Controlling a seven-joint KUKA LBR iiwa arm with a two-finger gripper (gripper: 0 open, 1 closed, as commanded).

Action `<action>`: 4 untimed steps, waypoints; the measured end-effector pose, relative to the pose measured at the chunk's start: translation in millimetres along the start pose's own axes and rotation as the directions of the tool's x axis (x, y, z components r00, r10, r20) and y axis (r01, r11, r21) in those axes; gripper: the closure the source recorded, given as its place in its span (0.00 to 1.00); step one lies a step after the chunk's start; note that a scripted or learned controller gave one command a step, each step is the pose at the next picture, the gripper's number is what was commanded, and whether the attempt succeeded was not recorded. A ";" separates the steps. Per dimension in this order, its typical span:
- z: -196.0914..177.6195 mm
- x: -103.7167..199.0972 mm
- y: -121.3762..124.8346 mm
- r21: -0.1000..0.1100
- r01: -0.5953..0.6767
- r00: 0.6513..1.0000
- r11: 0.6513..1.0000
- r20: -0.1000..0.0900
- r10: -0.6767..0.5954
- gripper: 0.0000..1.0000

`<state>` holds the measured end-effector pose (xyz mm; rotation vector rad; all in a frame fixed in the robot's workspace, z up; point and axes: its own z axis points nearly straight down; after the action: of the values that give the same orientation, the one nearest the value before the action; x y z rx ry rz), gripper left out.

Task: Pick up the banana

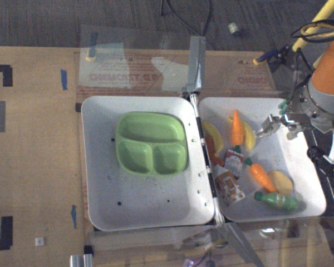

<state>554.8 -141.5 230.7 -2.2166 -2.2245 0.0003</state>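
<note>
You have two white bins side by side on the worktop (33,166). The left bin (97,204) carries a green divided plate (151,143) with three compartments, sitting a little above the bin's middle. The right bin (306,171) holds the toys. The banana (212,136) lies against the bin's left wall, near the divider between the bins, its yellow curve running from upper left to lower right, with a red piece (211,147) just beside its lower edge. To its right an orange carrot (237,128) stands roughly upright in the view, and a second yellow piece (249,137) touches the carrot's right side. Lower down you see a small red-and-white packet (233,161), a brown-and-white carton (229,187), another carrot (261,177) lying at a slant, a tan potato-like lump (281,182) and a green bottle (277,200) near the bin's front edge. The arm comes in from the right, and its hand (271,124) hovers over the upper right part of the right bin, well apart from the banana and nearest the second yellow piece. Nothing sits between its fingers, and whether they are spread or closed you cannot tell at this sharpness.
</note>
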 end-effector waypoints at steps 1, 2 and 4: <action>99.3 -20.0 25.7 -0.001 0.054 0.999 0.999 0.001 -0.054 0.00; 139.4 -16.1 26.3 -0.014 0.049 0.999 0.999 0.006 -0.049 0.00; 143.0 3.4 109.9 0.012 -0.005 1.000 1.000 0.005 0.005 1.00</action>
<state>664.5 -137.7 87.6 -2.2183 -2.2157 0.0194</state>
